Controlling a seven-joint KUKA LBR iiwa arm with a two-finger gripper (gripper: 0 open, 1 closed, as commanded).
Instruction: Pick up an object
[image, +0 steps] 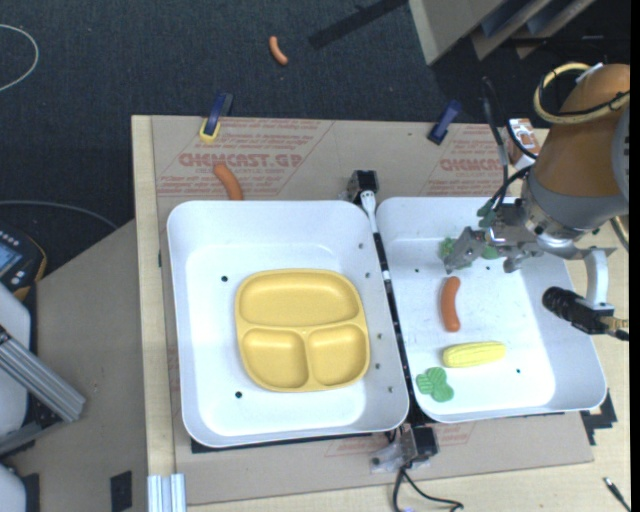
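Sausage (451, 303), orange-red, lies lengthwise mid right bin (560, 395), w/ yellow corn (474, 354) and green piece (434, 384) just below. Arm (578, 150) reaches in from right; gripper (470, 250) above sausage, apart from it; can't tell its state.

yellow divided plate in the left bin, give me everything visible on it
The yellow plate looks like moulded plastic, matte, a rounded rectangle with three compartments: one wide one across the far side and two smaller ones side by side nearer the camera. All three hold nothing. It lies flat and right side up at about the middle of the left bin, resting on the bin's floor, turned slightly askew to the walls. Nothing else touches it.
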